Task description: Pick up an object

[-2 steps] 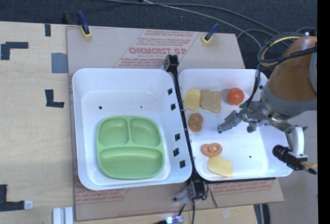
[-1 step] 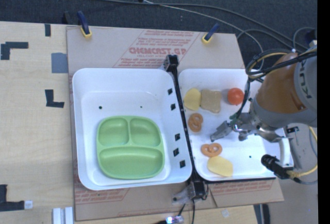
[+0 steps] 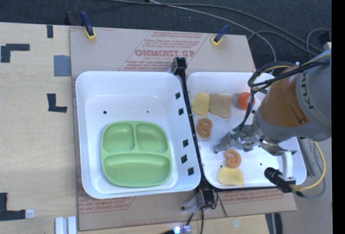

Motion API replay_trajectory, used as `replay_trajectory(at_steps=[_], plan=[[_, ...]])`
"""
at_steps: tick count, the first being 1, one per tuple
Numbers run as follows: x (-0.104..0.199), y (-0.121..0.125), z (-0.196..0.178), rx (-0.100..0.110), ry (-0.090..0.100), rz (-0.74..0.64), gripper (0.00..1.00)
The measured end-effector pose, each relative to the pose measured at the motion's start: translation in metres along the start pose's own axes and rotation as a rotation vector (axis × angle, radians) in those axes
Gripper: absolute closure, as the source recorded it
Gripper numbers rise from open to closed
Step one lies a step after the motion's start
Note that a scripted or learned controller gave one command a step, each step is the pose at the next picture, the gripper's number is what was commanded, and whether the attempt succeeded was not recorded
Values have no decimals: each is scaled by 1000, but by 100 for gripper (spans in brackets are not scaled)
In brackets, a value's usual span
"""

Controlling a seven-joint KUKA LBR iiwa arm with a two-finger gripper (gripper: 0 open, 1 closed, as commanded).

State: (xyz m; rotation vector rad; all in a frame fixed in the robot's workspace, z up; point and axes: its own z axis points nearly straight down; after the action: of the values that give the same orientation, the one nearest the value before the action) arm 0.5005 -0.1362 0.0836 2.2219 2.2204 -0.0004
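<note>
The right bin [image 3: 280,181] holds several small food-like pieces. There is a yellow piece [image 3: 201,103], a tan slab [image 3: 220,105], a red-orange round piece [image 3: 243,100], an orange ring [image 3: 204,128], a second orange ring [image 3: 233,159] and a pale yellow wedge [image 3: 230,176]. My gripper [image 3: 230,144] hangs low in the middle of this bin, just above the second orange ring and right of the first. The grey and orange arm [image 3: 288,106] covers the bin's right side.
The left bin [image 3: 89,93] carries a green divided plate [image 3: 136,153]. A black divider [image 3: 186,114] runs between the bins. Two clamps [image 3: 88,28] [image 3: 218,38] pin the cardboard sheet at the back, and cables cross the dark floor behind.
</note>
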Motion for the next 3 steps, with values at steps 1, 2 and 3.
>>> replay_trajectory(at_steps=[1, 2, 3], plan=[[-1, 1, -12, -3, -2, -1, 100], [-2, 4, -54, -2, 0, -2, 100], [-9, -3, -104, -3, -1, -1, 100]])
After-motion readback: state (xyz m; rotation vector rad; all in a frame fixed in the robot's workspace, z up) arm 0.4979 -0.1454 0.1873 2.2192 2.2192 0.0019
